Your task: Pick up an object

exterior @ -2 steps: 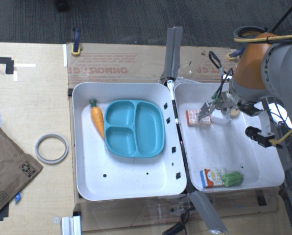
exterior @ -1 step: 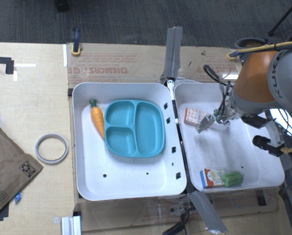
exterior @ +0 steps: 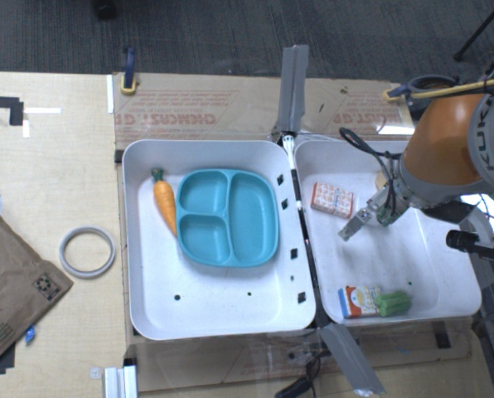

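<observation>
My gripper (exterior: 352, 227) hangs over the middle of the right bin (exterior: 446, 305), pointing down and to the left, with nothing visibly held. A small pink-and-white box (exterior: 332, 199) lies just up and left of it, apart from the tip. A small carton (exterior: 360, 301) with a green toy vegetable (exterior: 394, 303) beside it lies near the bin's front wall. In the left bin (exterior: 147, 305) there is a blue divided plate (exterior: 229, 217), and an orange carrot (exterior: 165, 205) lies along its left side.
The grey arm with its orange band (exterior: 446, 143) reaches in from the right over the right bin's far corner. A roll of tape (exterior: 87, 250) and a brown cardboard box (exterior: 11, 284) lie on the bench left of the bins.
</observation>
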{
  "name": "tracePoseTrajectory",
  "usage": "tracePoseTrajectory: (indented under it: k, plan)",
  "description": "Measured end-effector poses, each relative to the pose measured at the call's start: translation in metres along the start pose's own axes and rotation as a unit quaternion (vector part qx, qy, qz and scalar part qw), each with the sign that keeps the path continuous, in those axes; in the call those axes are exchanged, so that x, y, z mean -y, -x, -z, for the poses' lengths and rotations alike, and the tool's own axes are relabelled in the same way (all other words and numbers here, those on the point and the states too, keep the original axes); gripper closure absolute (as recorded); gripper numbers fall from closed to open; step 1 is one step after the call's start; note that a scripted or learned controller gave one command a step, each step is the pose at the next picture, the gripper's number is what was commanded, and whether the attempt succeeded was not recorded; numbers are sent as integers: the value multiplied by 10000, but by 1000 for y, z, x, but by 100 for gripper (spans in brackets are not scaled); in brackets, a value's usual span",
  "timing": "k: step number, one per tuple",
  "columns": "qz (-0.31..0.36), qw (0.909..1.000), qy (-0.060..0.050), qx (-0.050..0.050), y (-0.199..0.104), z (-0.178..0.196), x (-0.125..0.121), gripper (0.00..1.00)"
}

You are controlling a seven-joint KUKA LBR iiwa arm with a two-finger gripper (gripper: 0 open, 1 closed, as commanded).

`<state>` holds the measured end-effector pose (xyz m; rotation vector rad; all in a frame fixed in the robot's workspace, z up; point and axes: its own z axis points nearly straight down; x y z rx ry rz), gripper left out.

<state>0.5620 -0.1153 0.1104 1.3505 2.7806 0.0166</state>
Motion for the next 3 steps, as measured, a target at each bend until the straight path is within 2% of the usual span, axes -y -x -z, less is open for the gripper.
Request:
tracePoseTrajectory:
  k: [1,2,3]
  plan:
    - [-614,9981,-6,-10,-29,0,40,0]
    - [-981,9952,-33,-50,33,-4,-57,0]
    - [-96,9999,-18,-27,-1,-2,8,0]
